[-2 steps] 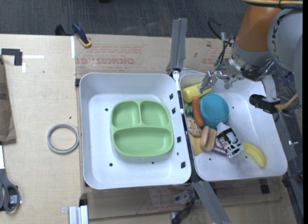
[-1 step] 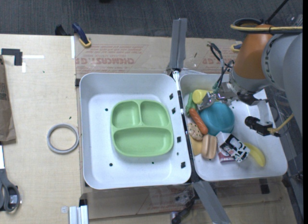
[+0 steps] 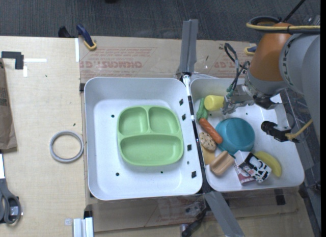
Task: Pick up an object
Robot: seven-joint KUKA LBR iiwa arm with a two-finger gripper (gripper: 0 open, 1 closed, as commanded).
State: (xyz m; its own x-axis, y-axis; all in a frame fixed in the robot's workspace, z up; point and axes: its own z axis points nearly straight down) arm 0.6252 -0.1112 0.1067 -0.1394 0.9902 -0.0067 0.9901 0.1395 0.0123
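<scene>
Tool (image 3: 230, 103): seen low over the back of the right bin (image 3: 290, 172), carried by the grey arm (image 3: 300, 57) with its orange band (image 3: 269, 52); whether it is open or closed cannot be told, and nothing is seen held in it.

Right bin, contents: a yellow cup (image 3: 214, 102) lying just beside the tool; a green item (image 3: 201, 109) at the cup's left, against the bin wall; a blue bowl (image 3: 235, 134) just in front of the tool; an orange carrot-shaped piece (image 3: 210, 130) touching the bowl's left side; a speckled biscuit-like piece (image 3: 207, 141) beneath it; a tan block (image 3: 222, 162) at the bowl's front; a red, white and black packet (image 3: 253, 168); a yellow banana (image 3: 270, 163) beside the packet.

Left bin (image 3: 97, 144): a pale green divided plate (image 3: 150, 135) is laid flat at its middle, with three compartments.

Counter (image 3: 41, 103): pale wood, with brown cardboard (image 3: 132, 57) under the bins' far edge. On it, well apart from the bins, are noted a grey ring (image 3: 66, 146), a blue-and-yellow clamp (image 3: 86, 37), a brown paper bag (image 3: 6, 113) at the left edge, and scissors (image 3: 9, 206) at the front left corner.

Room: dark grey carpet (image 3: 153, 1) is seen beyond the counter.
</scene>
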